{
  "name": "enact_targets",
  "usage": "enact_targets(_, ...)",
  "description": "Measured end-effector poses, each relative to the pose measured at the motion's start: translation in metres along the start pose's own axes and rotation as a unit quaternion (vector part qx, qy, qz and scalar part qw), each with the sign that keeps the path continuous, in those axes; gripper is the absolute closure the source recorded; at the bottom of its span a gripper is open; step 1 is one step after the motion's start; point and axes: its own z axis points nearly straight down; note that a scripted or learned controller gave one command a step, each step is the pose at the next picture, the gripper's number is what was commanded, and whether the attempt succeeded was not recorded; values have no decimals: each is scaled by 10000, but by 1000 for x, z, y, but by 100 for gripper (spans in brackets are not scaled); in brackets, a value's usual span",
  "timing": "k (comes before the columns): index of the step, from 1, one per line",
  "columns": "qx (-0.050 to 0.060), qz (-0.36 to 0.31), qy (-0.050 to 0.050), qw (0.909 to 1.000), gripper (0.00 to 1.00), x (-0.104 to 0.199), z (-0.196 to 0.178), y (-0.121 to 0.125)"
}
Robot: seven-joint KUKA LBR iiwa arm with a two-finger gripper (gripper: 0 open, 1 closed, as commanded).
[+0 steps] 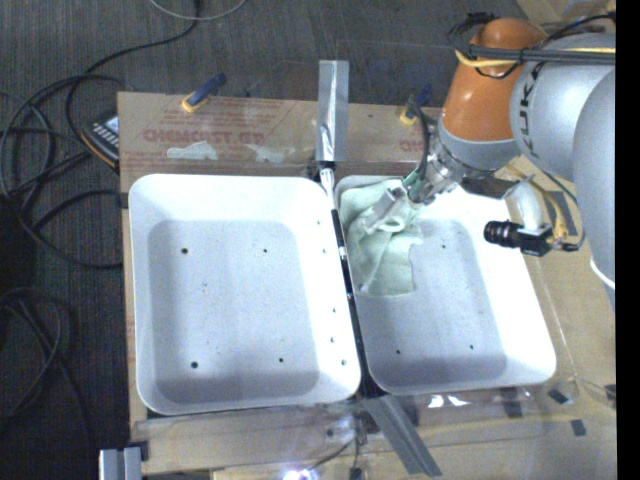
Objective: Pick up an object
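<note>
My hand (392, 206) reaches into the right bin (500, 358) at its far left corner, fingers closed on a fold of the pale green cloth (385, 253), which drapes against the wall beside the left bin (240, 378)

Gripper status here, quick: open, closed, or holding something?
Gripper: down on the pale green cloth in the right bin; open, closed or gripping cannot be told.
</note>
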Motion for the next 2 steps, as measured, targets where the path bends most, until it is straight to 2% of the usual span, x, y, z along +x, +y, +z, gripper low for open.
enact_targets(1,-24,64,-4,10000,0,-35,88,-9)
enact_targets(2,49,114,46,9999,0,-44,92,8)
